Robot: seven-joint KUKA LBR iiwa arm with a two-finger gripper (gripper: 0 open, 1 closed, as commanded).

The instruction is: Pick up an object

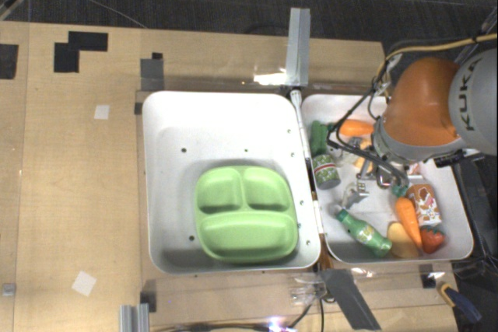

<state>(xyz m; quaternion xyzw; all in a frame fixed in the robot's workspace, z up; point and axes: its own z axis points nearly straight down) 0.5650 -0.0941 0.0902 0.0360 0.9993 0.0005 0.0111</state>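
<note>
in the right bin (464, 245), a green bottle (362, 232), carrot (408, 218) and carton (424, 204) crowd the near wall beneath the gripper (372, 181), its grip impossible to tell; the left bin (167, 132) holds a green tray (246, 213).

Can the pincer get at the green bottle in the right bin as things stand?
Probably yes. The green bottle lies on its side near the right bin's front wall, its top face uncovered. The pincer hangs just above and behind it. The carrot beside it could crowd the grasp.
</note>
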